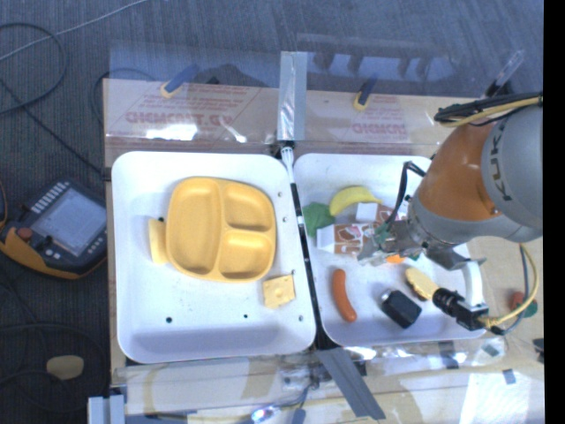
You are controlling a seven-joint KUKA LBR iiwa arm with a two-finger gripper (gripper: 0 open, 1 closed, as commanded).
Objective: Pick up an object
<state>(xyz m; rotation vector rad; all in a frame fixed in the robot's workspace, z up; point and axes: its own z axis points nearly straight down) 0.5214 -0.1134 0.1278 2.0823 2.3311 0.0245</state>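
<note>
Tray in left bin

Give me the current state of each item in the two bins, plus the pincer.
Yellow divided plate: flat, upright, left bin.
Cheese wedge: lying loose by the plate's corner.
Banana: lying in right bin, untouched.
Green piece: lying beside the banana.
Printed carton: lying flat, by the pincer.
Sausage: lying free.
Black block: lying free.
Pincer: low over the right bin; grip unclear.

red print on cardboard, perhaps unreadable
</note>
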